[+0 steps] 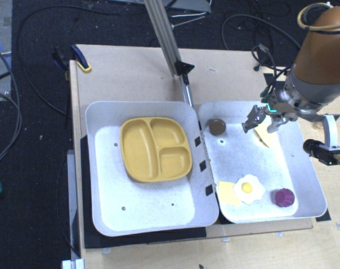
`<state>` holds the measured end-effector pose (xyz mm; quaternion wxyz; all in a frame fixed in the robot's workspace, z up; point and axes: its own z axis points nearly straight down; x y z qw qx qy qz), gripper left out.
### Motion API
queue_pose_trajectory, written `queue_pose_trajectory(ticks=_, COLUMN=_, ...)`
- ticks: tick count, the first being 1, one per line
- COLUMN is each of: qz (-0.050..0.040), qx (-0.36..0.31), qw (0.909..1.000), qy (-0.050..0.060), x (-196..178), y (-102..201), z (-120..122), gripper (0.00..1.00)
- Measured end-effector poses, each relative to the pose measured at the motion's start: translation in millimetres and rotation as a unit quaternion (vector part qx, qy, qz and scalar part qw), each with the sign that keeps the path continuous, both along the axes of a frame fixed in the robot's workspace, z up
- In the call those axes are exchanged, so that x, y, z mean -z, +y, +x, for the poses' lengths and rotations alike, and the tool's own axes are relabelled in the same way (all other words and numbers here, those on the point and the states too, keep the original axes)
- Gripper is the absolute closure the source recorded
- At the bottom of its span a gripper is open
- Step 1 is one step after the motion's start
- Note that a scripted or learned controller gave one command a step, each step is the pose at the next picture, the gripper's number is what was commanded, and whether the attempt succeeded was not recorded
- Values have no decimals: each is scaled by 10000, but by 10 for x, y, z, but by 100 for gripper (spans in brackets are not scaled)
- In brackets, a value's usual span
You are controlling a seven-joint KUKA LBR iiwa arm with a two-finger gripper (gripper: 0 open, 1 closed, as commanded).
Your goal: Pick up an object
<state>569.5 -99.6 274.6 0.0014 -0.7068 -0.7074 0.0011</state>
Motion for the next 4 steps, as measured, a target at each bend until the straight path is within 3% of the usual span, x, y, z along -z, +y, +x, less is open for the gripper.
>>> queue_pose_trajectory(ticks=1, qz=-2, qx=-2, qw=10000, qy=-14, x=-12, y=0, z=7, gripper=0)
queue_pose_trajectory(ticks=4, qz=1, qx=9, qw=10000, qy=6, x=1779, y=77, z=-105, gripper=0)
